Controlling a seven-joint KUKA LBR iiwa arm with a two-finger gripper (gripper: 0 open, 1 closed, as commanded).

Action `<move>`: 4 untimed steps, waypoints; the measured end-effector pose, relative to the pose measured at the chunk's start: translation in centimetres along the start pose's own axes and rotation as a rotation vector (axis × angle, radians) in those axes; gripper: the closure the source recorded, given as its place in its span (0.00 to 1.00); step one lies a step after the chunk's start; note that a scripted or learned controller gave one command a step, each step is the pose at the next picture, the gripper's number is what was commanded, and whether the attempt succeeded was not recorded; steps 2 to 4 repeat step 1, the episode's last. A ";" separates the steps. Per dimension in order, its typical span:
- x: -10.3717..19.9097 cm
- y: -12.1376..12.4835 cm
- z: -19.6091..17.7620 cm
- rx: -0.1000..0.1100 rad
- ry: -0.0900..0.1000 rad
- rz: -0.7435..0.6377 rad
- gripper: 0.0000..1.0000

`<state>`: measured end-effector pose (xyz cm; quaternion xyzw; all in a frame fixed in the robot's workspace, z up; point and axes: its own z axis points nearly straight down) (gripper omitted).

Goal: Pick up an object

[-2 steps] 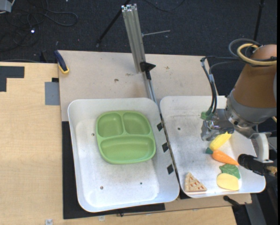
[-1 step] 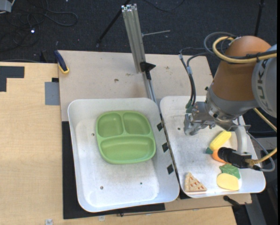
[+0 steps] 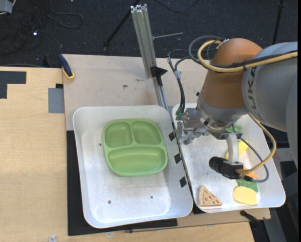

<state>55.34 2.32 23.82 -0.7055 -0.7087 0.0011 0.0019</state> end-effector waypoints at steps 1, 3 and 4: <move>4.6 0.8 1.1 -0.001 -0.001 0.000 1.00; 4.6 0.8 1.1 -0.001 -0.001 0.000 1.00; 4.6 0.8 1.1 -0.001 -0.001 0.000 1.00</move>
